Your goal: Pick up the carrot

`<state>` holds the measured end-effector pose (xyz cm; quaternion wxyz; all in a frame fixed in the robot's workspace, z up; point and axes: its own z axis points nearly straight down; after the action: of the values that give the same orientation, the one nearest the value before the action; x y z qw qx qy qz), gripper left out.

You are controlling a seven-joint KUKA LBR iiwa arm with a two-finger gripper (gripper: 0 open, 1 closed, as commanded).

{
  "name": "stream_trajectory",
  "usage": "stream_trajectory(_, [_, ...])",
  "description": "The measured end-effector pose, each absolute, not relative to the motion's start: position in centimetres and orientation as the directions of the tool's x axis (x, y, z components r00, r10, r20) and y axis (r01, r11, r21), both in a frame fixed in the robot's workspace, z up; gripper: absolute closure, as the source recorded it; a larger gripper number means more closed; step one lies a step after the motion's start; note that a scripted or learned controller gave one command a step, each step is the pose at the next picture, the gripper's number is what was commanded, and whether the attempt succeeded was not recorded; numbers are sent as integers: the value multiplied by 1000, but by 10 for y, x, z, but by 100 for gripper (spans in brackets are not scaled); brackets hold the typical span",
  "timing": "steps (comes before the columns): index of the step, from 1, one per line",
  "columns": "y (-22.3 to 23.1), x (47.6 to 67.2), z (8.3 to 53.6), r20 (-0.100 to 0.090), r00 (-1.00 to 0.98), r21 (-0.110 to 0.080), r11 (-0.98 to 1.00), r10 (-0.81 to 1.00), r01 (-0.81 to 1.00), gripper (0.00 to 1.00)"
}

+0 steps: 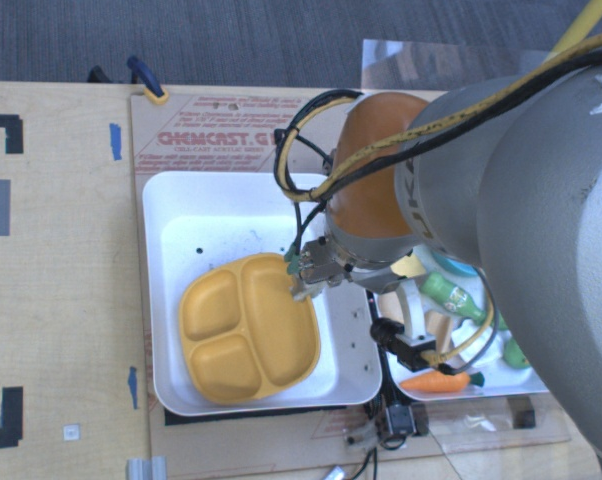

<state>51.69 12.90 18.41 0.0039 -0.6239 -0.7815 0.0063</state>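
Note:
The carrot [436, 381] is orange with a green tip and lies flat near the front edge of the right bin [451, 396]. My gripper [303, 271] hangs over the left bin [171, 228], at the upper right rim of a yellow divided plate [246, 328]. It is well to the left of the carrot and apart from it. The arm's bulk hides most of the gripper.
The grey arm with its orange band [376, 168] and black cables covers most of the right bin. A green bottle-like item [451, 295] and other small objects lie beside the carrot. A wooden bench top [56, 268] extends to the left.

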Motion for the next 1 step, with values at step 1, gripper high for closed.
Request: stream_trajectory(1, [129,516,191,-4,-224,-19,224,975,974,100])
